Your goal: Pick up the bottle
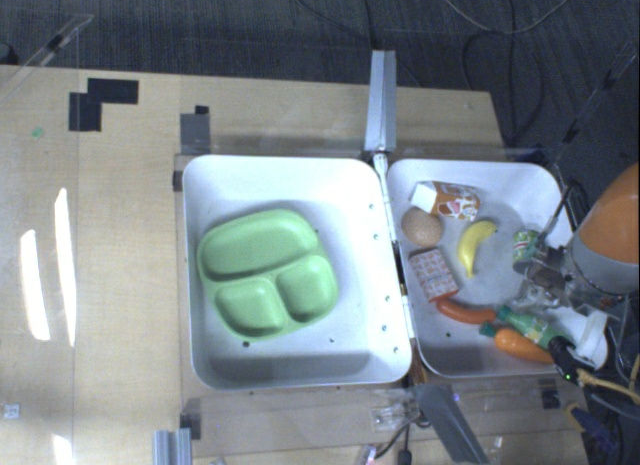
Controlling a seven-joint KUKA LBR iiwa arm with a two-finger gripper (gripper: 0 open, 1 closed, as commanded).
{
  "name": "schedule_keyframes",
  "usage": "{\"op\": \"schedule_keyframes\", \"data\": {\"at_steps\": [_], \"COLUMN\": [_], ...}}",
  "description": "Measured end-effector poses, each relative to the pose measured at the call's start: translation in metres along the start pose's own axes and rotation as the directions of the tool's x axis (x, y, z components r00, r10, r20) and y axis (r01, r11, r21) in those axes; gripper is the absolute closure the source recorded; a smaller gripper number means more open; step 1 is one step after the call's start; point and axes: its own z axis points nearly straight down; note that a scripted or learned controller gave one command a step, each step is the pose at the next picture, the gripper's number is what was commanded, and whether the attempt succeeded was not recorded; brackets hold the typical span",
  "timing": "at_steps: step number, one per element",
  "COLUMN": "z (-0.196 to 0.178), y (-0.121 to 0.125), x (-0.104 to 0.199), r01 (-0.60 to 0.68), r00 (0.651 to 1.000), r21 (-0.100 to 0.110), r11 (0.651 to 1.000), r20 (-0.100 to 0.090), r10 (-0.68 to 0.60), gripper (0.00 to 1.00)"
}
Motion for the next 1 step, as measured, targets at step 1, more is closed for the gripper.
{"op": "schedule_keyframes", "data": {"at_steps": [1], "z": [0.0], "y": [0.0], "x": [0.0], "r01": [0.0], "r00": [1.0], "r21": [0.0], "r11": [1.0], "r20": [0.0], "r10": [0.0], "gripper": [0.0]}}
